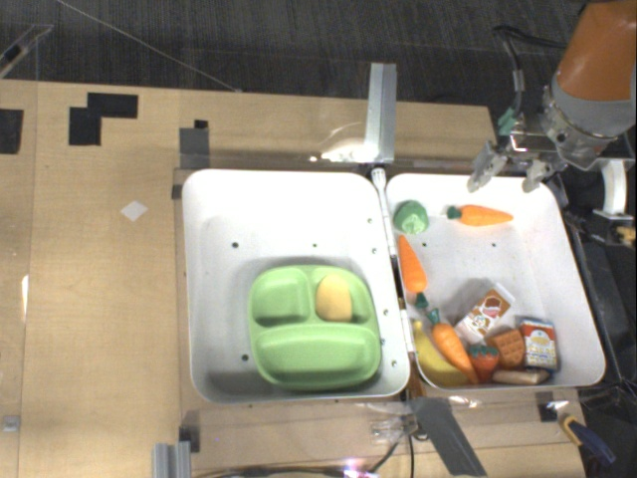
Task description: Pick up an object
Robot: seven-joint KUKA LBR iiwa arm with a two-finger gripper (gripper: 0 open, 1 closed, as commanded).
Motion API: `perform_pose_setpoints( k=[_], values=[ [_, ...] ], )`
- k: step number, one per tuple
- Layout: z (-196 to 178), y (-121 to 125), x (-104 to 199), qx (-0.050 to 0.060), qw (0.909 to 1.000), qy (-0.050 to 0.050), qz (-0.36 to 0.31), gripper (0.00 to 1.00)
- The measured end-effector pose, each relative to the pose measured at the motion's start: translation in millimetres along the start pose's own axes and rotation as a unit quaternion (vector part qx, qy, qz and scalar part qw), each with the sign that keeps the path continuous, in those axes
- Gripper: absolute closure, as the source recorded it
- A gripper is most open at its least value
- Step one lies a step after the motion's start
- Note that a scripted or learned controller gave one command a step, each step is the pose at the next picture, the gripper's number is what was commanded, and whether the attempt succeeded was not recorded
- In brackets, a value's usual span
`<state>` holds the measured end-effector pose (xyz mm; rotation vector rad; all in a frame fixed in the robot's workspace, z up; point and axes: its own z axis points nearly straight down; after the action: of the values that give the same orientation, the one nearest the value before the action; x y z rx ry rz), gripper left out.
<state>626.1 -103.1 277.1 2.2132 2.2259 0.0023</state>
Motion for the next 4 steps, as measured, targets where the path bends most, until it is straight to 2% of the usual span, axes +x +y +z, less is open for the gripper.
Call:
perform_pose_setpoints(
  k=[1,2,3,4],
  values=[
    [-24.0,-23.1,43.5,-0.001,0.9994,0.0,-0.033,0.0],
    [-133.3,-15.9,29.9,-0.002,0.9996,0.0,-0.027,0.0],
    [-159.9,-45.6,-8.4,-0.002,0.9986,0.0,-0.052,0.0],
    [19.8,-42.9,41.4,0.001,0.9974,0.0,0.072,0.0]
  ],
)
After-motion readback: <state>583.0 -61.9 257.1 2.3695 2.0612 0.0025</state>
